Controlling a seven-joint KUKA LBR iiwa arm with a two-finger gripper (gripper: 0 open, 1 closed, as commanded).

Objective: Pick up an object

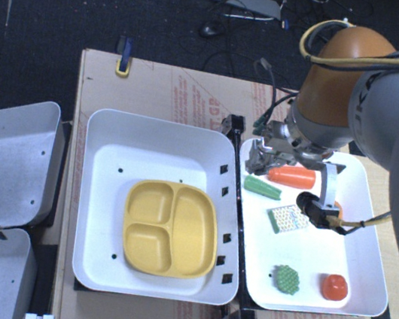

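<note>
On the table, 2 shallow white bins are set side by side. The left white bin [97, 175] holds a yellow plastic plate with 3 compartments [170, 228], lying flat near its middle. The right white bin [365, 260] holds the candidate objects: an orange carrot-shaped toy [293, 177] at the far end, a flat green bar [262, 188] just beside it, a pale green perforated square piece [287, 219] nearer the centre, a dark green knobbly round toy [286, 279] and a red tomato-like toy [334, 286] toward the near end. The gripper [277, 155] is seen low over the far end of the right bin, close to the carrot-shaped toy and the green bar, which is judged to be why the arm is bent down there. Whether the gripper is spread or closed cannot be told, since its tip is masked by the wrist and cabling. Nothing is seen to be gripped, so the pick is judged not yet done.
</note>
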